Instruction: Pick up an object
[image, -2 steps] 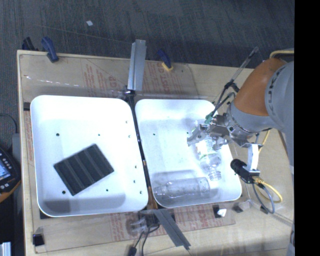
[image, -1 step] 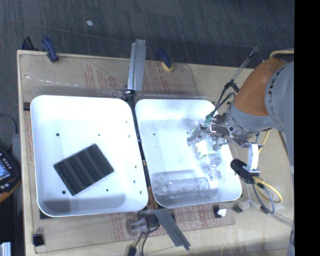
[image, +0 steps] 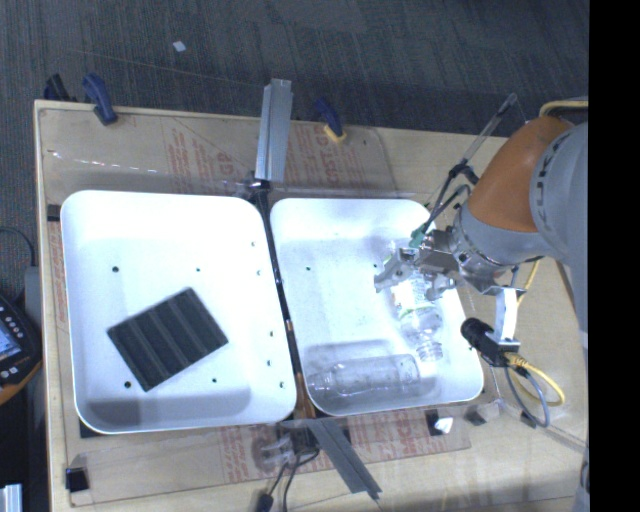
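Observation:
My gripper (image: 403, 272) hangs over the right side of the right bin (image: 330, 240), reaching in from the right. Just below it in the view lies a small clear plastic bottle (image: 422, 322), pointing toward the bin's front right corner; I cannot tell whether the gripper touches it. A larger clear bottle (image: 362, 377) lies on its side along the right bin's front wall. A black ribbed rectangular pad (image: 167, 337) rests flat and turned at an angle in the left bin (image: 150, 220).
A metal bar (image: 274, 130) runs back from the seam between the bins, and another bar (image: 340, 462) sticks out at the front. Blue clamps (image: 98, 97) hold the board's far edge. Cables (image: 530, 380) trail at the right of the right bin.

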